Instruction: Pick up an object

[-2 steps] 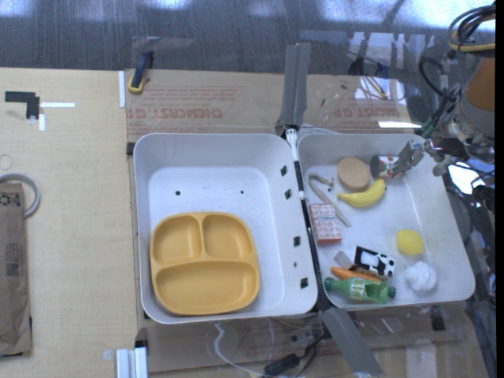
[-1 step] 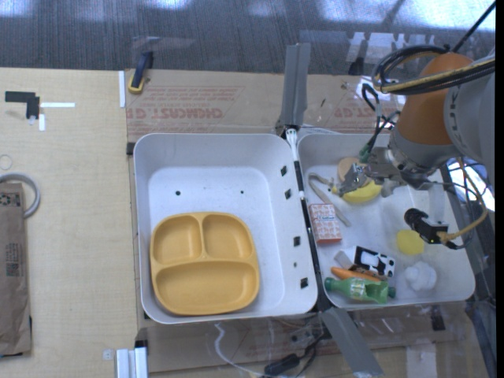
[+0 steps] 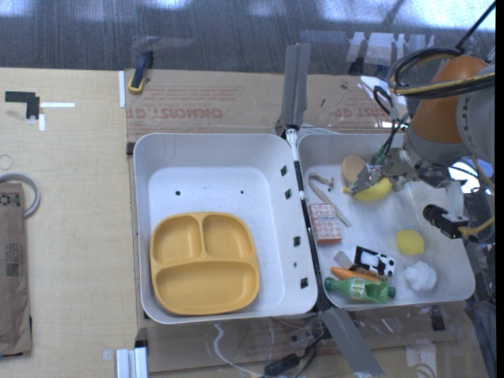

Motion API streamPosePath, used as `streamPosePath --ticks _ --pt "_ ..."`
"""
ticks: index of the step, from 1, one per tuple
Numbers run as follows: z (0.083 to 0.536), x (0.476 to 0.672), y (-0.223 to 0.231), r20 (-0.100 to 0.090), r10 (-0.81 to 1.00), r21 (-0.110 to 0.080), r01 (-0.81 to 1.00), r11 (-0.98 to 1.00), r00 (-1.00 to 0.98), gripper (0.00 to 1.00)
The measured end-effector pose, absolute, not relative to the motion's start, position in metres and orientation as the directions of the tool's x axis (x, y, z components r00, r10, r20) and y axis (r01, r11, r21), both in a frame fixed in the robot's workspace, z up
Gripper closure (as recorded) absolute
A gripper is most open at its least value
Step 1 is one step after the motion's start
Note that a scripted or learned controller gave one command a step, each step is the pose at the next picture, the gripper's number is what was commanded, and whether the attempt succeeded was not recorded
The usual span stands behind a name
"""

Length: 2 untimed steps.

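The surface (image 3: 63, 211) carries two white bins. The left bin (image 3: 157, 164) holds a yellow divided plate (image 3: 205, 262). The right bin (image 3: 449, 282) holds the small things, and the arm (image 3: 441, 109) reaches into its far part from the right.

The claw (image 3: 368, 178) is down at a banana (image 3: 375, 189), just beside a tan round piece (image 3: 352, 167). Whether it is apart or clamped on the banana I cannot tell; the wrist hides that.

To do this step well, I judge the grip should fall across the banana's middle, clear of the tan piece, and the lift go straight up. The box (image 3: 325, 222), green bottle (image 3: 361, 290), yellow ball (image 3: 410, 242) and white lump (image 3: 420, 275) lie well apart and should not interfere.
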<state>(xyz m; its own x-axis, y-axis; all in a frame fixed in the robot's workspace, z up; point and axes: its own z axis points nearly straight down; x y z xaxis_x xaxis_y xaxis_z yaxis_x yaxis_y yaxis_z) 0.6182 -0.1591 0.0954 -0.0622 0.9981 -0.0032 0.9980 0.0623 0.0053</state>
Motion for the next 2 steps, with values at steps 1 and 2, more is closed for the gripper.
streamPosePath --ticks 1,2 --pt "0.108 0.620 -0.160 -0.006 0.998 0.012 0.998 0.061 -0.061 1.00" --pt "0.220 0.618 -0.073 -0.001 0.979 0.001 0.979 0.206 -0.206 1.00"
